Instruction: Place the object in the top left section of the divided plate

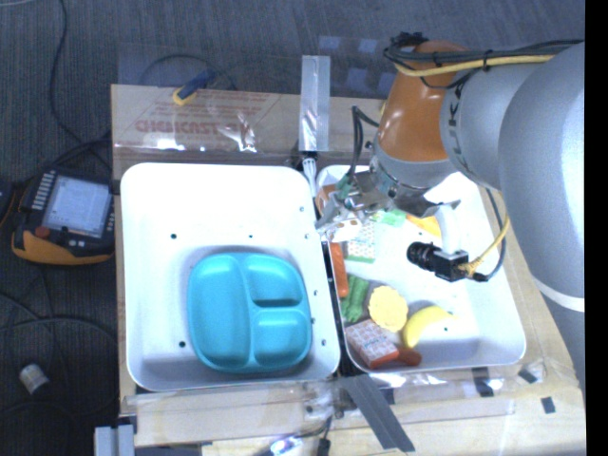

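Observation:
A blue divided plate [217,304] lies in the left bin [171,207], toward its front, with nothing in its sections. My gripper [346,208] hangs low over the back left corner of the right bin [494,335], close to the wall between the bins. Directly beneath it are a white patterned packet [361,243] and an orange carrot-like piece [339,266]. The wrist hides what lies directly below it.
The right bin also holds a banana [424,324], a round yellow piece [387,307], a green piece [356,297] and a red-brown block [372,342]. A black camera unit [432,256] juts from the arm. A handheld pendant [65,215] lies left of the bench.

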